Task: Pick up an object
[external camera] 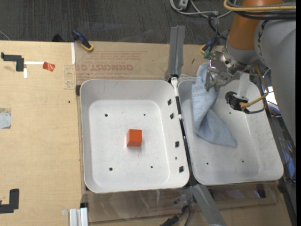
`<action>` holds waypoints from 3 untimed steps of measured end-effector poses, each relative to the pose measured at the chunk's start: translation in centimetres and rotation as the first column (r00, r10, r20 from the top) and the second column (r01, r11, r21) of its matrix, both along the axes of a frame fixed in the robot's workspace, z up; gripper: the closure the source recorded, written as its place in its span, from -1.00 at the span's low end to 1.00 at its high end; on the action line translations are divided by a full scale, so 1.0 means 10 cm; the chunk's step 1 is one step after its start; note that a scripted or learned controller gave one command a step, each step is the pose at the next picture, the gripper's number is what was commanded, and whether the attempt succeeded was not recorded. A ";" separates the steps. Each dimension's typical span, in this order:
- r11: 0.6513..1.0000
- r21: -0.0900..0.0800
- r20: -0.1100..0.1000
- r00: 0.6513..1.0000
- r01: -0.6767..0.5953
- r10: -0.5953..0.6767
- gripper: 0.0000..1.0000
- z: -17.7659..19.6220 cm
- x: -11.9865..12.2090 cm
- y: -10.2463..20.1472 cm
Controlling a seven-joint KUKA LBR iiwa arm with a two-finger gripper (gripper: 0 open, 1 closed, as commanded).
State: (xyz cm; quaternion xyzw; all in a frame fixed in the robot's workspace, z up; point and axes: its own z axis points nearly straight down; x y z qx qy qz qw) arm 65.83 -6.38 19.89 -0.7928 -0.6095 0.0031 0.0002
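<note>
A blue-grey cloth [210,111] hangs in the right bin [256,164], its top corner raised at the bin's far left and its lower end trailing on the bin floor. My gripper [212,80] is at that raised corner, shut on the cloth, with the orange-banded wrist above it. An orange cube [134,138] sits near the middle of the left bin [96,171], far from the gripper.
A ridge with black clips [178,121] separates the two bins. A yellow-and-black cable [244,105] hangs from the wrist over the right bin. Cardboard [122,62] lies behind the left bin, and a wooden bench top [37,140] is to the left.
</note>
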 end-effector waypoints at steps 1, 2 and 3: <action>0.998 0.002 0.003 0.998 -0.067 0.067 1.00 1.36 0.01 0.00; 0.982 0.004 -0.001 0.982 -0.187 0.187 1.00 -0.01 -0.72 -0.31; 0.965 0.002 0.003 0.965 -0.264 0.264 1.00 -0.22 -0.31 -0.39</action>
